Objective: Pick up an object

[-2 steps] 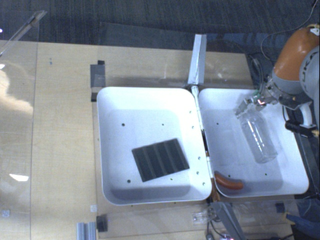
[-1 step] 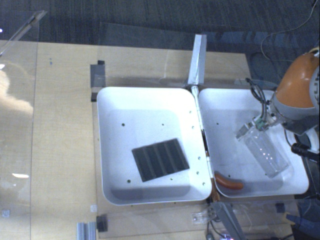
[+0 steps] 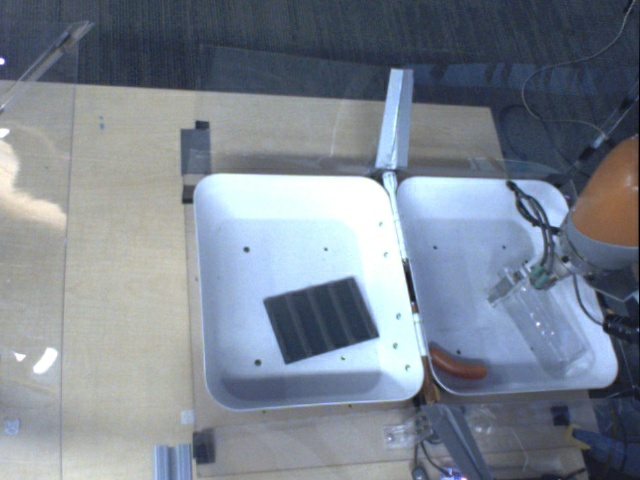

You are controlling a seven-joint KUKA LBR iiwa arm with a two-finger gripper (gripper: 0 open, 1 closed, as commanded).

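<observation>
A clear plastic bottle [image 3: 540, 320] lies on its side in the right bin [image 3: 450, 218], its neck pointing up-left. My gripper [image 3: 540, 271] hangs just above the bottle's neck end, under the orange band of the arm [image 3: 612, 203]. A red-orange sausage-shaped object [image 3: 458, 364] lies at the front left corner of the right bin. A dark ribbed rectangular mat [image 3: 321, 319] lies flat and slightly turned in the left bin [image 3: 240, 218].
A metal post [image 3: 396, 118] stands behind the seam between the two bins. Black cables [image 3: 530, 208] loop from the arm over the right bin's back right part. Brackets and clamps sit by the bins' front edge [image 3: 440, 433].
</observation>
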